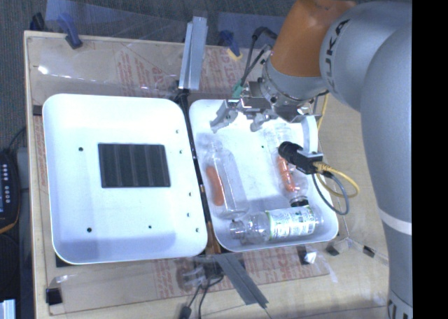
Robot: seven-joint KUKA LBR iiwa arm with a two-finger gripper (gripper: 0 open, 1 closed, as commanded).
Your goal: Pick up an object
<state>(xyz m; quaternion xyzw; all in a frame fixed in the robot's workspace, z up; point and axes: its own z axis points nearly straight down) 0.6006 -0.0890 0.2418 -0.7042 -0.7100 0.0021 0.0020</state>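
The right bin (203, 111) holds three things. A clear bottle with an orange part inside (221, 179) lies along its left side. A second clear item with orange inside (288, 174) lies near the right wall. A clear bottle with a green and white label (281, 224) lies on its side along the front wall. My gripper (241, 118) hangs over the far end of this bin, open, with one finger (223, 116) out to the left and nothing between the two. It is just beyond the top of the left clear bottle.
The left bin (70, 206) carries a dark ribbed rectangle (133, 165) at its middle. A black connector with yellow cable (299, 157) hangs from the wrist over the right bin. A metal bar (192, 52) stands behind the gap between the bins.
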